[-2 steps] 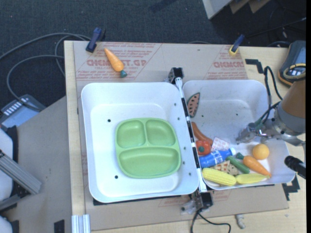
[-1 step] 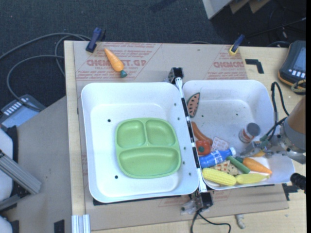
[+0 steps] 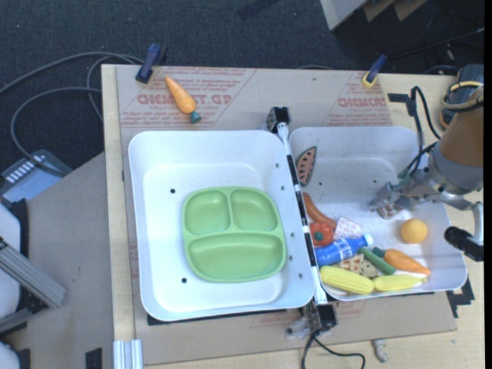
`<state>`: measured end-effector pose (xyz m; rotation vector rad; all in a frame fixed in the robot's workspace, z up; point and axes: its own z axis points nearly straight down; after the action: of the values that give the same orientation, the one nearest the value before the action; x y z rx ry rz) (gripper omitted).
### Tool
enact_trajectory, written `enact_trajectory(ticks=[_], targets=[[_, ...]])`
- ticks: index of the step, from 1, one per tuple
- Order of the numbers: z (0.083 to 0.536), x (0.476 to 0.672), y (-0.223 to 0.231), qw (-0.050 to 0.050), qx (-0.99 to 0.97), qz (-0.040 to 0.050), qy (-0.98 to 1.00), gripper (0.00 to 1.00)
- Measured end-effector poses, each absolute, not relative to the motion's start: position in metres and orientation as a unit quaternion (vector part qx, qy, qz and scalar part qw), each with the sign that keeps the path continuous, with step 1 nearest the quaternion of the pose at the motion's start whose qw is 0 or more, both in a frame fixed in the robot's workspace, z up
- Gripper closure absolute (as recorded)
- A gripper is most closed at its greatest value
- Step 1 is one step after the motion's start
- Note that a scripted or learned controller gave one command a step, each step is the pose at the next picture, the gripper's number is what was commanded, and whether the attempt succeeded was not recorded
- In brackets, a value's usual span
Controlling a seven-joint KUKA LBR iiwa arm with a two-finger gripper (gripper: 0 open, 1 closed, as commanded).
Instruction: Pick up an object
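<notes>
Cardboard-topped bench (image 3: 231, 91), right white bin (image 3: 350, 156): two-finger gripper (image 3: 384, 202) low, finger state unclear; approach step, next needs descent near round orange ball (image 3: 413, 231).

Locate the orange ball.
The orange ball lies in the right bin, near its right side, just below the gripper and above the carrot.
</notes>
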<state>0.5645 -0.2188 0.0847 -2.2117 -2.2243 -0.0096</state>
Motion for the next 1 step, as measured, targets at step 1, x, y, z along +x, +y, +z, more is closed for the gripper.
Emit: enact_trajectory(ticks=[1], targets=[[0.0843,0.5035,-0.2141,0.0,-0.707,0.0003,-0.707,0.0]])
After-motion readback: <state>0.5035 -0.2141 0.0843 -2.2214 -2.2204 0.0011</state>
